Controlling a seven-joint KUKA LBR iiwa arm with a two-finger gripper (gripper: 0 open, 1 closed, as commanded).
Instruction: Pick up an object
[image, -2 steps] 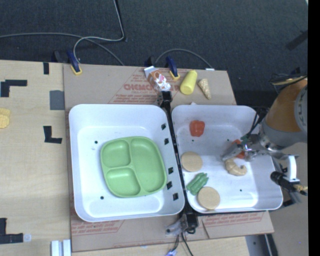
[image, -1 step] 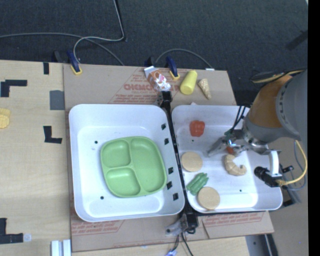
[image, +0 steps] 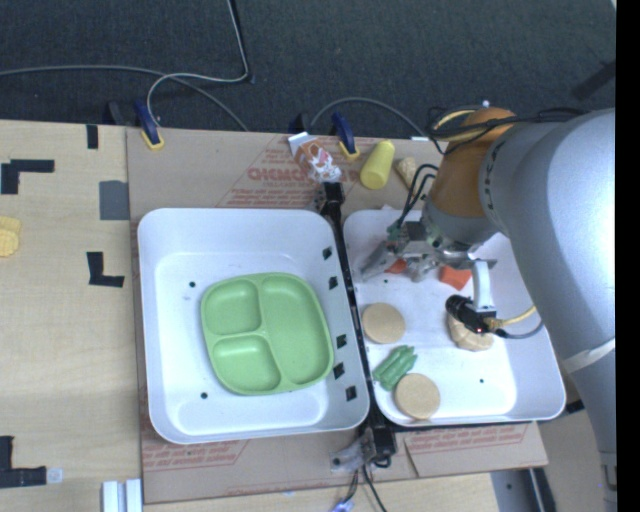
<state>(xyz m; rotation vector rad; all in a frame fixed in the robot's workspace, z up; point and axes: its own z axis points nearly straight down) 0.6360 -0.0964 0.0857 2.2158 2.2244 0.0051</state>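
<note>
cardboard-topped bench, two white bins (image: 160, 300), arm (image: 560, 200) low in the right one.
your gripper (image: 385, 258) is spread wide over an orange piece (image: 452, 276); round biscuit (image: 383, 323) at six o'clock.

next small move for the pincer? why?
Probably lower straight down and close. The pincer sits low at the back of the right bin, beside an orange piece, nothing visibly between its fingers. The round tan pieces lie nearer the front, untouched.
</note>
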